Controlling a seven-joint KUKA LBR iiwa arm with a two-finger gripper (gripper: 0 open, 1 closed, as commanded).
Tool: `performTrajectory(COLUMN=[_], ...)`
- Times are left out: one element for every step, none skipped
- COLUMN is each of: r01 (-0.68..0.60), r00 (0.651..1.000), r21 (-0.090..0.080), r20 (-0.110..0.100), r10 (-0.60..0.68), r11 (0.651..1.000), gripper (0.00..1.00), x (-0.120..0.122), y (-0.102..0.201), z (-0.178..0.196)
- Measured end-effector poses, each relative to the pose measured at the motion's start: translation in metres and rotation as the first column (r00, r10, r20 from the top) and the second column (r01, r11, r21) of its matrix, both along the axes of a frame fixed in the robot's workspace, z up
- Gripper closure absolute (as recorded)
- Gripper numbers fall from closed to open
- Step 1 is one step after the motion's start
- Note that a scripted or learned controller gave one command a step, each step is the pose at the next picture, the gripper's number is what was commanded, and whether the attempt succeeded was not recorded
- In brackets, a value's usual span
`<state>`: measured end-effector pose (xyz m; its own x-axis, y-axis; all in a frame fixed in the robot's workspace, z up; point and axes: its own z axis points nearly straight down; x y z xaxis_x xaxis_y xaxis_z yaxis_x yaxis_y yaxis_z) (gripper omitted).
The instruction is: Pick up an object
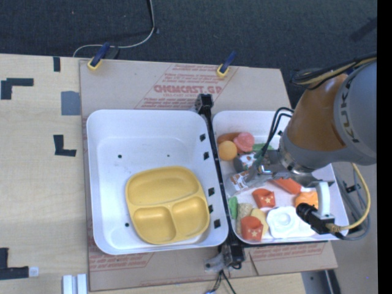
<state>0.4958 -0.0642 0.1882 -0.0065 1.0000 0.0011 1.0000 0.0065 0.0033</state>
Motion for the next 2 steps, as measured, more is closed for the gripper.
performTrajectory(r01=[0.005,0.01], r00=[1.0,1.0], r21=[0.0,-0.004], r20=[-0.005,0.002], r10=[-0.005,-0.01], r11=[1.0,1.0], gripper=[0.0,0.0], x=[-0.001,-0.011], y=[-0.003,-0.054], z=[-0.004,-0.092])
